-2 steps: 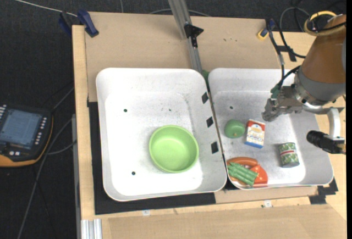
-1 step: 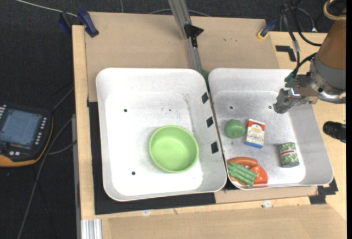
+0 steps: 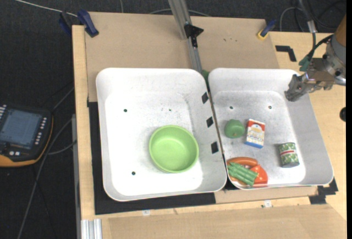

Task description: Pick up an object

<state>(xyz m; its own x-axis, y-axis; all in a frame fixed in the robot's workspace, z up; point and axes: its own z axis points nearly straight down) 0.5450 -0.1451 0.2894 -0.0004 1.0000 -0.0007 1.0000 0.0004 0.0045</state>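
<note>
gripper (image 3: 294, 89) at right bin (image 3: 316, 139) 1 o'clock rim, holding nothing, aperture cannot tell | nearest target small carton (image 3: 255, 133) mid-bin, 7 o'clock of gripper, well apart, long axis roughly upright in view | green ball (image 3: 235, 128) just beside carton at 9 o'clock | can (image 3: 287, 154) at 5 o'clock

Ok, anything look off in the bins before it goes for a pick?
Nothing looks spilled or broken. The small can lies on its side near the right bin's right wall, and the red-and-green veggie toy sits tight in that bin's front left corner. The green bowl stands upright.
</note>
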